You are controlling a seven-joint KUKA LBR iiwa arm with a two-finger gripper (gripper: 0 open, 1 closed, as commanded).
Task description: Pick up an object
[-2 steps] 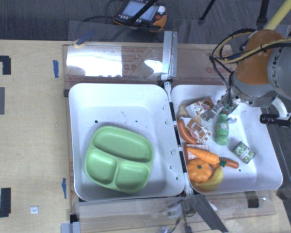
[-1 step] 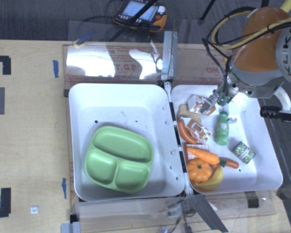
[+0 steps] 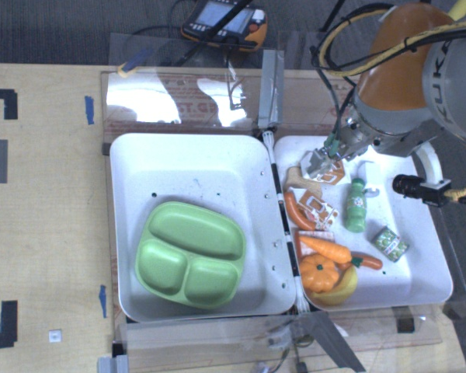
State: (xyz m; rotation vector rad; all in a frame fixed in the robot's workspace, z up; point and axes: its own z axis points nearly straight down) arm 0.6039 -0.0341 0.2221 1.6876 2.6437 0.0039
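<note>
Right bin point(image 3: 419, 282): shallow, white, smooth plastic with rounded corners, on the wooden desk point(image 3: 39, 224). Contents, far to near:

- Small packet point(image 3: 326, 169), flat, white with orange print, at the far left of the bin, directly under the gripper point(image 3: 328, 152).
- Green bottle point(image 3: 356, 205), smooth plastic, white label, long axis running near to far, cap toward the far side; lies mid-bin.
- Sausage point(image 3: 295, 208), orange-red, curved, glossy, along the left wall, long axis roughly near to far.
- White carton point(image 3: 320, 212) with orange print, just beside the sausage.
- Small green box point(image 3: 391, 242), patterned, tilted, right of centre.
- Carrot point(image 3: 326, 249), orange, tapered, long axis left to right, with a second, thinner orange piece point(image 3: 367, 261) to its right.
- Pumpkin point(image 3: 321, 274), orange, ribbed, round, at the near left corner, touching a banana point(image 3: 343, 286), yellow and curved, at its right.

Left bin point(image 3: 140, 169): same make; holds a green divided plate point(image 3: 189, 253), matte, three compartments, tilted.

Arm point(image 3: 408, 68): grey with orange band, entering from the right. The gripper hangs low over the packet; whether it is open or closed cannot be told, and nothing is seen to be held.
</note>
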